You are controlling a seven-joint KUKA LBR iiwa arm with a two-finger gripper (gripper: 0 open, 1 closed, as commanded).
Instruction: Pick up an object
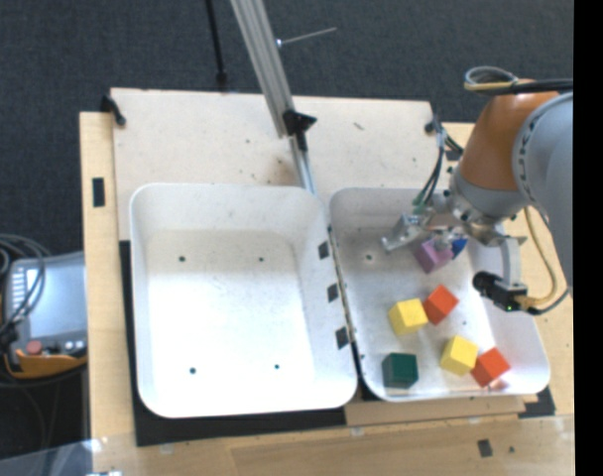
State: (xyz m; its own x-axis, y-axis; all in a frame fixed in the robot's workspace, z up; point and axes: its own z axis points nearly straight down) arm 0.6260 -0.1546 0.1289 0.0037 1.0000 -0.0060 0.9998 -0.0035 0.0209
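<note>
The right bin [366, 216] holds several small blocks. A purple block [432, 256] lies near the bin's upper middle, with a bit of blue [459, 248] just to its right. My gripper [430, 234] hangs directly over the purple block, reaching in from the right, and its lower end overlaps the block's top edge. Whether it touches the block is unclear. Below lie an orange cube [441, 303], a yellow cube [408, 315], a second yellow cube [459, 354], a red cube [491, 365] and a dark green cube [400, 369].
The left bin [182, 216] sits beside the right one, sharing a raised middle wall [336, 286]. A slanted aluminium post [267, 58] rises behind the bins. Cables [525, 296] hang off the wrist over the right bin's right side.
</note>
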